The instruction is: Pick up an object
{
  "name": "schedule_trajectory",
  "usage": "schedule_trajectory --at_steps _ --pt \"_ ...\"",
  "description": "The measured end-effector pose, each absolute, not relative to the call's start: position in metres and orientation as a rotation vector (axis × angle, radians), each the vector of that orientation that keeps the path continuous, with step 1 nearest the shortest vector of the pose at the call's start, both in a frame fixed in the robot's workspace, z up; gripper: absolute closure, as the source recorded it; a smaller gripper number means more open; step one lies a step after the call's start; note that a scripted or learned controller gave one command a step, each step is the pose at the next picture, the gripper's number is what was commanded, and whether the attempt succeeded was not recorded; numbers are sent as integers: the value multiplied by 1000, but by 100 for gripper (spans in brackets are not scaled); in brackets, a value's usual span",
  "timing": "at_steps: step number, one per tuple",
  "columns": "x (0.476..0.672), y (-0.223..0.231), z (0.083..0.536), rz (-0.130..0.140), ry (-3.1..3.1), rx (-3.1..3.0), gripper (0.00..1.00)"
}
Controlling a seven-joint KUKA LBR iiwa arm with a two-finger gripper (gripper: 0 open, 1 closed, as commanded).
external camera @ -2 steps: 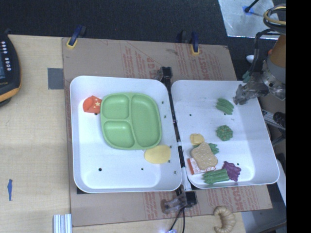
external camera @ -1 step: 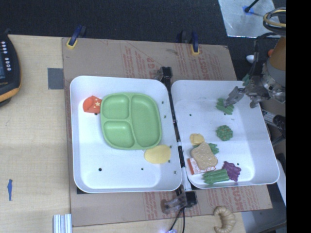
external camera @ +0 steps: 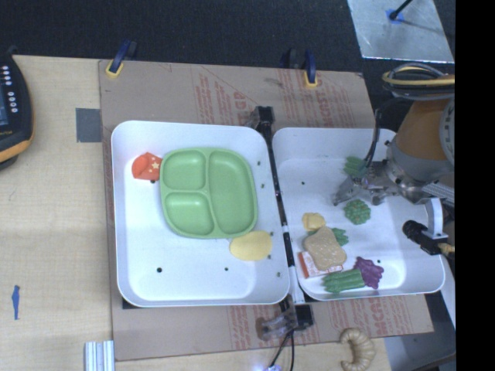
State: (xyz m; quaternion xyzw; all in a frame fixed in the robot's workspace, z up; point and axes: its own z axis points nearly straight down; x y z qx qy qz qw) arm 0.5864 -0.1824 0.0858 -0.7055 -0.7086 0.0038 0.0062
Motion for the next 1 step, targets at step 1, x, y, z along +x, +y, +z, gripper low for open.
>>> schedule_trajectory --at_steps 1 --pt "590 -184 103 5 -2227 -2213 100"
